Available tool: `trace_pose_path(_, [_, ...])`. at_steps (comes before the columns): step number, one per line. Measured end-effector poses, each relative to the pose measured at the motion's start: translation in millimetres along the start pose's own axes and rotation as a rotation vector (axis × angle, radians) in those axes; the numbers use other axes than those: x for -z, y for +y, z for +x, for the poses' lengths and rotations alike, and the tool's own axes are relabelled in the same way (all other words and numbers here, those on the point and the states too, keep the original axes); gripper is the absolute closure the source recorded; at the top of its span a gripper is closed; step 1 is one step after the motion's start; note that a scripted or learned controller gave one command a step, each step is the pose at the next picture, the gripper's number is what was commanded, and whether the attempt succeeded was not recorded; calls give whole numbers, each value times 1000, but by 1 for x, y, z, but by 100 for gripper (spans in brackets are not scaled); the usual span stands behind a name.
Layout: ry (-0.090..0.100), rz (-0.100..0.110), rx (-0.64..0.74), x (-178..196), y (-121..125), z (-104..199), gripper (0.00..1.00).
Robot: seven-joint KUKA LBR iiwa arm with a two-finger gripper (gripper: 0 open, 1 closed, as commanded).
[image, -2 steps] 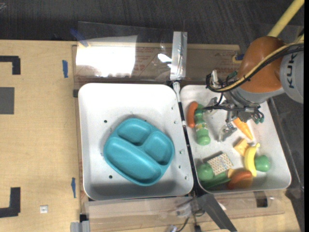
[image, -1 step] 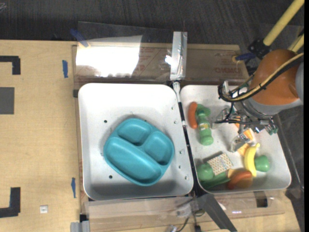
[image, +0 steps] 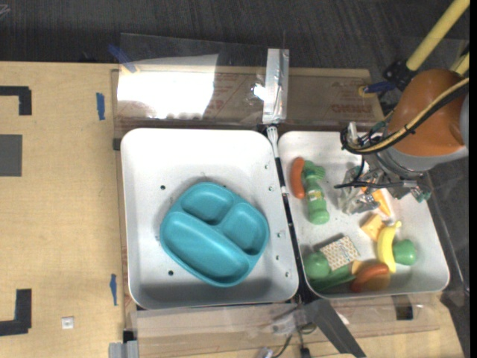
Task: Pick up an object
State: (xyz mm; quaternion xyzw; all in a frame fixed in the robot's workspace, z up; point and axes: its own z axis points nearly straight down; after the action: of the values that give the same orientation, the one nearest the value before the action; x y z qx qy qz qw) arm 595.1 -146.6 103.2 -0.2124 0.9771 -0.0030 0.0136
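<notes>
Pincer (image: 363,194) low over right bin (image: 440,274)

A robot lab: two white bins (image: 141,151) sit on a plywood bench (image: 59,200) marked with black tape (image: 19,99) and blue tape (image: 100,104), toy food (image: 387,246) for props, a cabled arm (image: 425,118) over dark carpet (image: 223,13)

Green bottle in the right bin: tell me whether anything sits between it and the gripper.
Nothing visible does. The green bottle lies at the right bin's left side, beside an orange item. The gripper hovers just to its right, with bare white floor between them.
</notes>
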Motion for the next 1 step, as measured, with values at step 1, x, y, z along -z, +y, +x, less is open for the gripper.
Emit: trace_pose_path(1, [10,-3,76,137,-21,-3,100])
